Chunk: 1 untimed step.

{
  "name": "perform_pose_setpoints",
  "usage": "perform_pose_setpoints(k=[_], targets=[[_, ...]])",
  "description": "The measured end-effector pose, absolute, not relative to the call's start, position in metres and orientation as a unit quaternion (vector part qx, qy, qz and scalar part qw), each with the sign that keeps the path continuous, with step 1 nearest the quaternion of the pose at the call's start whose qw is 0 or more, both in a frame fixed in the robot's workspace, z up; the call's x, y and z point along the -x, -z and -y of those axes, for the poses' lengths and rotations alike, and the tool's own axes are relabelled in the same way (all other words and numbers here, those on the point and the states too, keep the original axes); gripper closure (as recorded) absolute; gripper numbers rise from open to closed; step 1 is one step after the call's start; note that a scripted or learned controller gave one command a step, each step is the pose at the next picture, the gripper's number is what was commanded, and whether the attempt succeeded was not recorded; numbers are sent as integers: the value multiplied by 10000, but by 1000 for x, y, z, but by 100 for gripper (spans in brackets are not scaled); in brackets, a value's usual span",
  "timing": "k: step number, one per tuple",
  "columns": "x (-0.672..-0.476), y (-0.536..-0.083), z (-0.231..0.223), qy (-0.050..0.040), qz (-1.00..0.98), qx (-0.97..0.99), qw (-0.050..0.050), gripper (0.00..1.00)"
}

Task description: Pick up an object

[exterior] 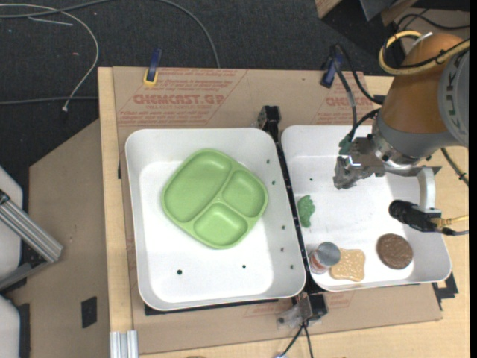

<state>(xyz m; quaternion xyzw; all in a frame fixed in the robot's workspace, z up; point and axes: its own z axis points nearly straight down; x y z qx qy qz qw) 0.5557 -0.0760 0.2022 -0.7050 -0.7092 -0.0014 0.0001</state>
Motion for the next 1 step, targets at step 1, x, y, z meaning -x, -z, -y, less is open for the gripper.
perform_pose_setpoints(k=[1], targets=[[-589,-209,21,22,7097,7045,-6,100]])
